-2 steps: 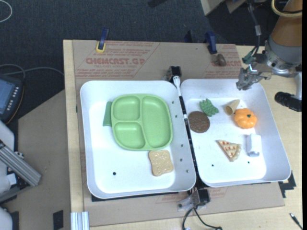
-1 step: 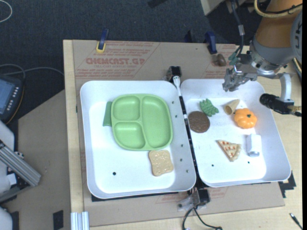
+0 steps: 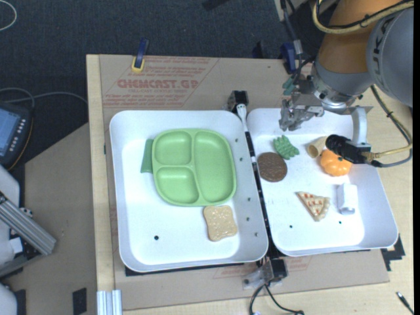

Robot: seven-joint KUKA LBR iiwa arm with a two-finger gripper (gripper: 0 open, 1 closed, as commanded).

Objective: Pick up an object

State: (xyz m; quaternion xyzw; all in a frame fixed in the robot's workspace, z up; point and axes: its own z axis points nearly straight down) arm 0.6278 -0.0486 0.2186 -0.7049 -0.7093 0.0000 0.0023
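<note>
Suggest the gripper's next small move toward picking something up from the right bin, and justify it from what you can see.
Probably a short descent toward the green toy. The gripper hovers just above it at the far side of the right bin, nothing visibly held, and the brown disc lies close by, so a straight drop seems safest.

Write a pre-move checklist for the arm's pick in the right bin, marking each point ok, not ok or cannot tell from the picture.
1. Gripper is over the right bin, at its far edge: ok.
2. A target lies close: the green toy sits just in front of the gripper: ok.
3. Gripper lined up right over the green toy: not ok; it stands a little behind it.
4. Target free to grasp: the brown round piece lies right beside the green toy; touching or apart, cannot tell.
5. Finger opening wide enough: cannot tell.
6. Other items out of the way: the orange fruit and pizza slice lie apart from the target: ok.
</note>
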